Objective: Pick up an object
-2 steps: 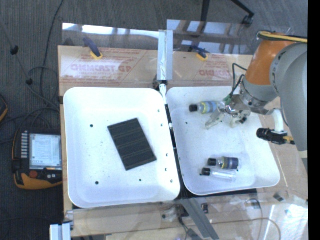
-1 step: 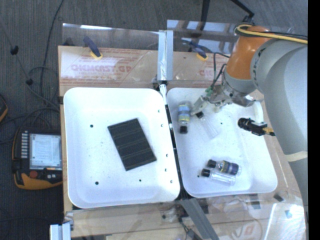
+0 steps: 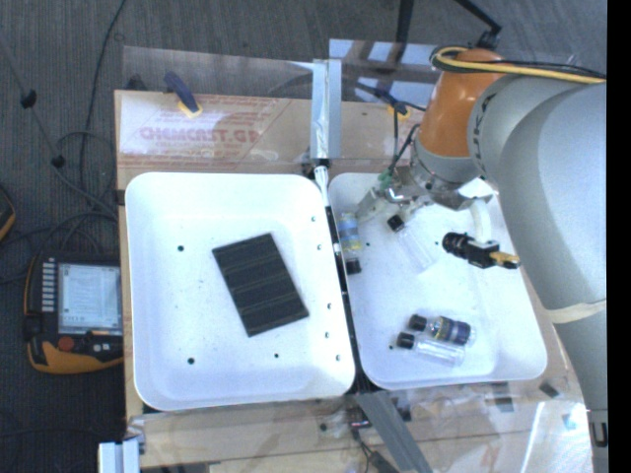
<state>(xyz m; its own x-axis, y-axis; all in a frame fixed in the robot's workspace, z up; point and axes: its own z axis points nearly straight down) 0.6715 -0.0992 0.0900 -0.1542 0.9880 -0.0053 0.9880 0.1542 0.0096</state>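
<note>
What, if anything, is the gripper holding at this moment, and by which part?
It cannot be told: the gripper sits low over the right bin, but nothing shows clearly between its fingers.

Worktop [image 3: 217, 131]: brownish board with faded red lettering, bearing two shallow white bins side by side. Right bin [image 3: 513, 358] lies directly beneath end effector [image 3: 386, 205]; left bin [image 3: 148, 264] sits well left of it, rims touching along centre seam. Clear sheet [image 3: 237, 72] lies across worktop's far edge, up-left of end effector. Blue clamp [image 3: 180, 92] grips far edge, far left of end effector. Metal upright [image 3: 322, 106] stands just up-left.
</note>
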